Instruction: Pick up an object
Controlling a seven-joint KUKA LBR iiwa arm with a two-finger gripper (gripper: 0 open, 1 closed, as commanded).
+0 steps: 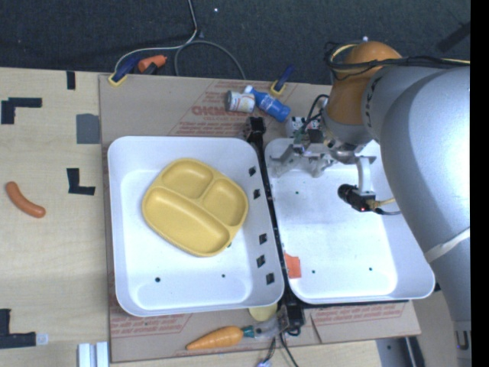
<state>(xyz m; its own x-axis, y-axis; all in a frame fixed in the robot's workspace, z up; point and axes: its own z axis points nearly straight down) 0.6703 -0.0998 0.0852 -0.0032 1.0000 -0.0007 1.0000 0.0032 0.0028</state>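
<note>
Grey arm (428, 151) looms closest, over the right bin (344, 274); its gripper (306, 155) sits at that bin's far left corner, grip state impossible to tell. Nearest object, a yellow plate (195, 205), lies leftward in the left bin (130, 281), its long axis diagonal

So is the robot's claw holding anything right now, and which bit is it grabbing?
It cannot be told. The gripper sits low at the back of the right bin, and no object shows between its fingers. The yellow plate lies untouched in the left bin.
</note>
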